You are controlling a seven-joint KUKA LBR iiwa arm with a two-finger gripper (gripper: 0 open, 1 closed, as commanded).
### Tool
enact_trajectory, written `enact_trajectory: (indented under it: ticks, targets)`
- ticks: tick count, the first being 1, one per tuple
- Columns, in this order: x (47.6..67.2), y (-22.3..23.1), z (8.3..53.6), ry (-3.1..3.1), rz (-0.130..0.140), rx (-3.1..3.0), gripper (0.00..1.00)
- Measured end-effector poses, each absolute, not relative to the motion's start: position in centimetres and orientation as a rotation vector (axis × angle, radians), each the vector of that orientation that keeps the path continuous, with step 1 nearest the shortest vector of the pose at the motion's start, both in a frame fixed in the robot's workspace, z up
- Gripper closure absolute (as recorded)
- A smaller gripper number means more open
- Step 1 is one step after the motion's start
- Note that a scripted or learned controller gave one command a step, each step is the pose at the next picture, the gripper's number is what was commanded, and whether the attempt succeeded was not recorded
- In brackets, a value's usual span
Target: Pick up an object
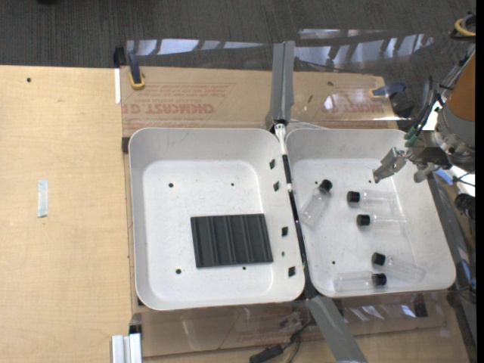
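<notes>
The claw (402,167) is hanging over the upper right part of the right bin (442,225), its two fingers spread apart and gripping nothing. Five clear vials with black caps (363,220) are lying scattered on that bin's floor below it, while a black ribbed tray (231,240) is sitting in the left bin (151,203).

Left bin (151,225) with black ridged tray (231,240), right bin (423,225) — clear black-capped vials (378,219), gripper (403,169) open above.
</notes>
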State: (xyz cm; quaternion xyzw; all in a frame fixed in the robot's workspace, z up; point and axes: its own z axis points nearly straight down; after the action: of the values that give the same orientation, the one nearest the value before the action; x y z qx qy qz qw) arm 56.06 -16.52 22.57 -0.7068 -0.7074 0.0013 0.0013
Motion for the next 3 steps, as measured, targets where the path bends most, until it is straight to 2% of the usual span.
enact_trajectory:
  ticks: [1, 2, 3]
  targets:
    - [51.1, -21.6, 10.0, -2.362, -0.003, -2.068, 0.00]
    - [48.2, -22.2, 25.7, -2.599, 0.000, -1.768, 0.00]
    - [48.3, -22.2, 34.8, -2.687, 0.001, -1.628, 0.00]
